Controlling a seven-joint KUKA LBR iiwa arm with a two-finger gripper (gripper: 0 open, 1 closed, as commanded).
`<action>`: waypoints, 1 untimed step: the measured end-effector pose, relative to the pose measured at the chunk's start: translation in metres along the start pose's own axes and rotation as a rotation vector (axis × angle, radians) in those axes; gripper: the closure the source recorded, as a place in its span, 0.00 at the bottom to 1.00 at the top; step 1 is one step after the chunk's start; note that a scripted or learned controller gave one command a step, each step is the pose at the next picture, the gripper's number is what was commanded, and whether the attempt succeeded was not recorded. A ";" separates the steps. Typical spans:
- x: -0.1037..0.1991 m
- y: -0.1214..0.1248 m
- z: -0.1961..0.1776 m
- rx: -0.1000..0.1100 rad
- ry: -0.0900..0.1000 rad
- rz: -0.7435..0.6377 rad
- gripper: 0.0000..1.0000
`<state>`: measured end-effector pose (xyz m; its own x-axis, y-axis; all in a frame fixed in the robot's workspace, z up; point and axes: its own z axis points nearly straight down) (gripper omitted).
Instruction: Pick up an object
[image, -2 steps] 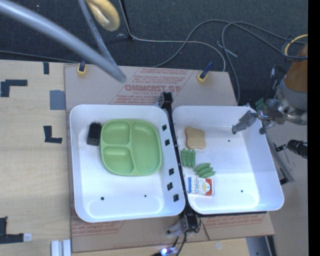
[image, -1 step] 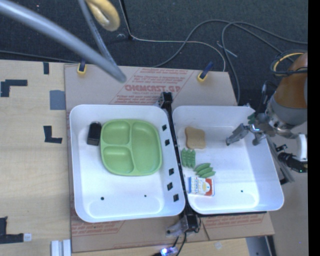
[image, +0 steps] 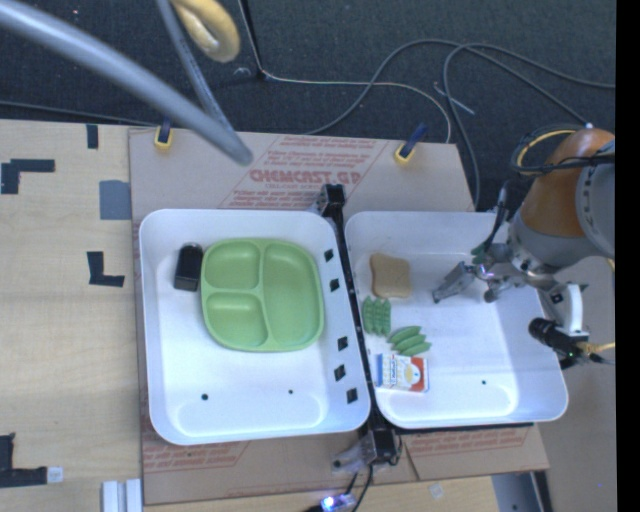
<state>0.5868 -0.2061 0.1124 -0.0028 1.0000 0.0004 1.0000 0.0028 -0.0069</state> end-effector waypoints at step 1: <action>0.000 0.001 0.028 -0.007 -0.003 0.000 0.00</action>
